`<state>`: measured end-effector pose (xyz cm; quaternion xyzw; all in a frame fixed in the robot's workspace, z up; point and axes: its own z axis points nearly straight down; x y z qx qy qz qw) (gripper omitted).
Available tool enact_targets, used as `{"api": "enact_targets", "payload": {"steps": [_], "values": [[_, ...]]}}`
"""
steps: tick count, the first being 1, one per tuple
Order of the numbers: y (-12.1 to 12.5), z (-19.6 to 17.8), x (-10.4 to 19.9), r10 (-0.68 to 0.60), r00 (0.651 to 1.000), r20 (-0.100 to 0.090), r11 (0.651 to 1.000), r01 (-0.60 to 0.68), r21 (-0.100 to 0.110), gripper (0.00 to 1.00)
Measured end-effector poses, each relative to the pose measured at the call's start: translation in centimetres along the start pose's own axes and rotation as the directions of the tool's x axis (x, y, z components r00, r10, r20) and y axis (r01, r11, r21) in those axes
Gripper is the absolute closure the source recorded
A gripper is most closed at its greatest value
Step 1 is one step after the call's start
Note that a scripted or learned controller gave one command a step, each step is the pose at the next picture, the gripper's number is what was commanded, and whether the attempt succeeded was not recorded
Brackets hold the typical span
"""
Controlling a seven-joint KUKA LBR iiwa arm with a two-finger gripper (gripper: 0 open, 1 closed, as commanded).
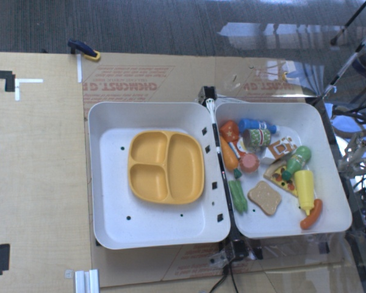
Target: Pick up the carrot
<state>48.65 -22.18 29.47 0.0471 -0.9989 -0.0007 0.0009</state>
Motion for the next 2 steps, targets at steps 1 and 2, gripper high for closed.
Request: {"api": "enact_targets", "payload": {"steps": [1,2], "values": [[0.02,0.01,-0.01,0.0,1.0,0.0,1.0,0.0,0.0,0.0],[0.0,-0.6,-0.36,-0.003,1.0,-0.001,1.0,0.003,-0.001,1.0]]}}
